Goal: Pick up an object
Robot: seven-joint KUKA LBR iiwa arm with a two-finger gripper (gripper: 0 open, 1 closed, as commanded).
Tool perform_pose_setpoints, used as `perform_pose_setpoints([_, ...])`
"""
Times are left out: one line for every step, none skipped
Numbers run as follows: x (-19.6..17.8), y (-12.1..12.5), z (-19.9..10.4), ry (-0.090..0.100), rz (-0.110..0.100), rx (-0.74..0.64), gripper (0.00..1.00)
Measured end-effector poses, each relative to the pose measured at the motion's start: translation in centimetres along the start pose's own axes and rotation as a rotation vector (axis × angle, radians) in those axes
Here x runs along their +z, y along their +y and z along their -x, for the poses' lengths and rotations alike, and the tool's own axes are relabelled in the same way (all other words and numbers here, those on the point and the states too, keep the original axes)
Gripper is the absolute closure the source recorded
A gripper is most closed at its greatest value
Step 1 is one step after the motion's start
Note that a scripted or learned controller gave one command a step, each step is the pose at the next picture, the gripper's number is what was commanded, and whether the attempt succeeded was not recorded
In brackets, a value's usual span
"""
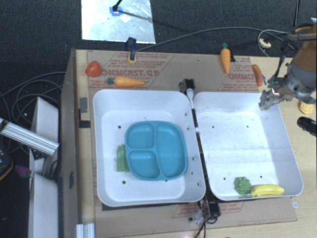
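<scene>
Dark carpet surrounds a tan cardboard-covered bench (163, 71) that carries two shallow white plastic bins side by side. Across the left-hand bin (106, 133) sits a light blue plastic plate with three compartments (155, 149), and a small green leafy toy vegetable (121, 158) lies against the plate's left edge. Down in the lower part of the right-hand bin (277, 148), a green toy broccoli floret (242, 185) rests just beside a yellow toy banana (268, 190), the two touching or nearly so. Outside the bins, along the upper strip of the bench, lie a red toy tomato (93, 69), an orange toy carrot lying flat (128, 82), a second orange carrot with a green top (226, 59) and an orange-red toy sausage shape (257, 75). At the right edge of the frame the grey arm reaches in, and its two-finger gripper (270, 99) hangs over the upper right corner of the right-hand bin, well apart from the broccoli and banana; whether it is open or closed cannot be told, and nothing is visibly held.
</scene>
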State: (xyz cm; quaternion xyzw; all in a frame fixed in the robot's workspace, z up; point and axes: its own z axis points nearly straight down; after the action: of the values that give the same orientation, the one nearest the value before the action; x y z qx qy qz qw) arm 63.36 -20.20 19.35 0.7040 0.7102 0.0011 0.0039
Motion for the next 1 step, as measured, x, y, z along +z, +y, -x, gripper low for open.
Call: perform_pose_setpoints([0.03, -0.01, -0.01, 0.0, -0.001, 0.0, 0.0])
